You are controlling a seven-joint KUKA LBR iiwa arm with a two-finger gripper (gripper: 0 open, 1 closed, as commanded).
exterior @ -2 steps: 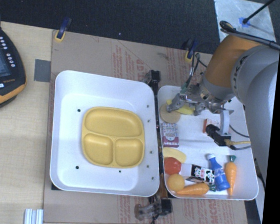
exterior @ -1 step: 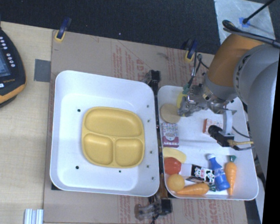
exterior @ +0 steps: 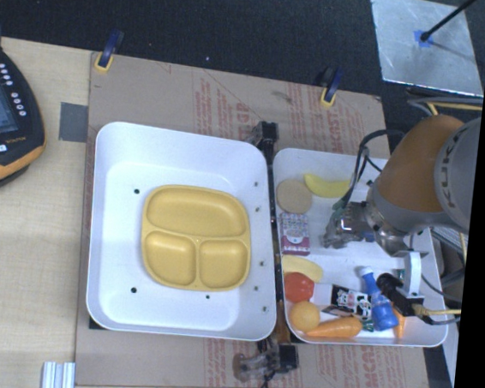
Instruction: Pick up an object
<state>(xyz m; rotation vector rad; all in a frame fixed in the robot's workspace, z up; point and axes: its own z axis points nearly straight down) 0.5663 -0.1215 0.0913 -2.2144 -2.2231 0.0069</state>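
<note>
on the bench (exterior: 25, 295) the left bin (exterior: 111, 218) held a yellow divided tray (exterior: 197, 236). the right bin (exterior: 434, 338) held small toy foods: a tan disc (exterior: 294, 196), a banana (exterior: 325, 185), a small carton (exterior: 294, 234), a tomato (exterior: 298, 286), an orange (exterior: 304, 314) touching a carrot (exterior: 332, 329), and a blue bottle (exterior: 374, 293). these looked light, stiff and smooth, likely slippery; the carrot would be best pinched across its middle. the gripper (exterior: 342, 227) hung over that bin near the carton, and i could not tell how its fingers stood.
</note>
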